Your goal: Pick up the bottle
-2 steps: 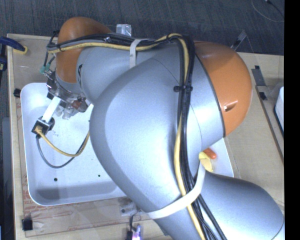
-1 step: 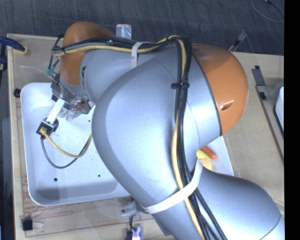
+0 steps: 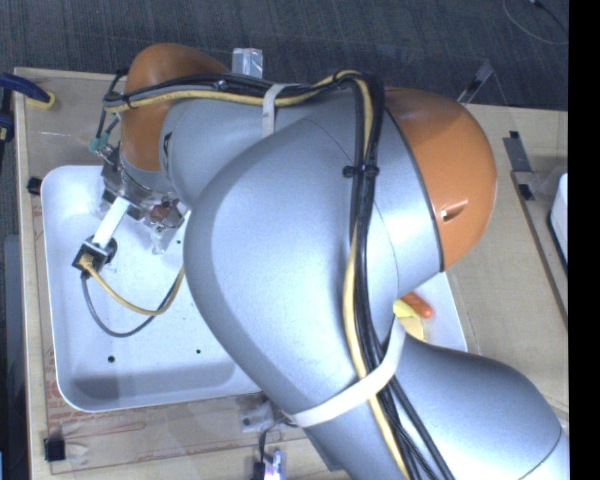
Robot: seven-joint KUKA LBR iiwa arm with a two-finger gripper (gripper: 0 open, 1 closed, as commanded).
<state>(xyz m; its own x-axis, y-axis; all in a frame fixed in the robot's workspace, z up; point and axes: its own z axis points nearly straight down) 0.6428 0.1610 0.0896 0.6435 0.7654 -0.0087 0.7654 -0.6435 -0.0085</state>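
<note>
My grey arm, with its orange band (image 3: pixel 450 183), stretches across most of the bench and hides much of both bins. The gripper (image 3: pixel 158 224) hangs over the far left part of the left white bin (image 3: pixel 130 368), close above its floor. Nothing can be made out in the gripper from this angle. A small yellow and orange object (image 3: pixel 415 309) peeks out from under the arm at the edge of the right bin (image 3: pixel 446 318); what it is cannot be told.
A white bracket with a black end (image 3: pixel 98 245) and a looping yellow and black cable (image 3: pixel 130 308) hang from the wrist over the left bin. Blue clamps (image 3: pixel 25 90) sit at the bench's far left edge.
</note>
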